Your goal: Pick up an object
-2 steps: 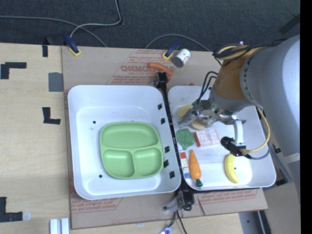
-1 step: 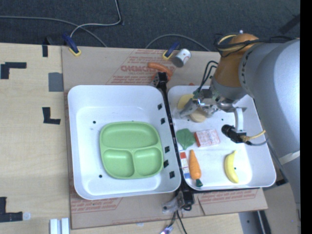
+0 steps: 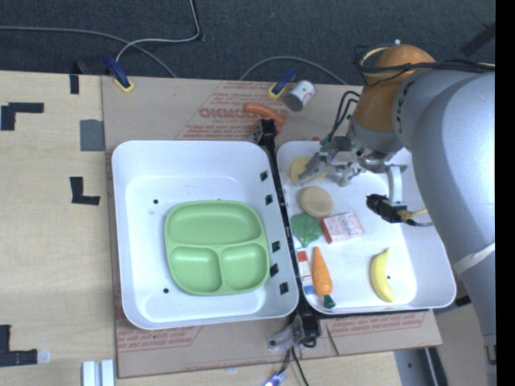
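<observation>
**A:** What is the bench like?

**B:** A pale wooden bench top (image 3: pixel 48 232) with black tape marks on its left part. A sheet of brown printed cardboard (image 3: pixel 217 111) lies under two shallow white plastic bins. Blue clamps (image 3: pixel 119 74) sit along the cardboard's far edge, and beyond it is dark grey carpet (image 3: pixel 265 14) crossed by thin pale cables (image 3: pixel 161 43).

**A:** And the bins?

**B:** The left bin (image 3: pixel 133 215) holds a light green plastic tray with three compartments (image 3: pixel 216 246), lying flat near its middle. The right bin (image 3: pixel 426 292) holds the small items: a tan round bun-like piece (image 3: pixel 316 201), a green leafy toy (image 3: pixel 306 228) just beside it, a small red and white card packet (image 3: pixel 343 227), an orange toy carrot (image 3: pixel 322 271) toward the near edge, and a yellow toy banana (image 3: pixel 382 276) at the near right. A pale yellow piece (image 3: pixel 302 167) lies at the far left corner.

**A:** Where is the arm?

**B:** The grey arm with its orange band (image 3: pixel 394 87) reaches in from the right. Its gripper (image 3: pixel 336 167) is low over the far part of the right bin, just beside the pale yellow piece and just beyond the bun.

**A:** Open or closed?

**B:** I cannot tell from this view.
</observation>
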`<state>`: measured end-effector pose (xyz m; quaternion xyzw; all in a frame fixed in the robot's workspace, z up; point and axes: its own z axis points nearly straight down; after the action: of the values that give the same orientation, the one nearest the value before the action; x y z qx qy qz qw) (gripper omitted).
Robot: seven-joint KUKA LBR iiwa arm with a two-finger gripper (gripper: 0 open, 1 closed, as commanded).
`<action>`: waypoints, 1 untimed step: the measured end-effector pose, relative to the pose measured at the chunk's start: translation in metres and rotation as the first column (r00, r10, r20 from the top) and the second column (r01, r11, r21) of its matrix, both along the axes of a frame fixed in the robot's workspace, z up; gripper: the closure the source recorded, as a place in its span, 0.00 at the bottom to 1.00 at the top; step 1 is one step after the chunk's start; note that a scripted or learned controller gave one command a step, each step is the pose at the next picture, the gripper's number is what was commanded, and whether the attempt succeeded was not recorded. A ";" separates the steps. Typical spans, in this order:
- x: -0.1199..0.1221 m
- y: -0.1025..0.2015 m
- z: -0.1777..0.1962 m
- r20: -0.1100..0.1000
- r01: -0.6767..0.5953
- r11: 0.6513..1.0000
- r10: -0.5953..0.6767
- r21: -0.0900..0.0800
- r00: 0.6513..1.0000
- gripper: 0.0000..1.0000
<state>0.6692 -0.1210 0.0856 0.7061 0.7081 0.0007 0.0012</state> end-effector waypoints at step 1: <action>-0.069 0.025 0.000 -0.002 0.003 1.000 -0.003 0.000 1.000 0.00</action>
<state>0.6006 -0.0965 0.0860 0.7070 0.7072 0.0000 0.0003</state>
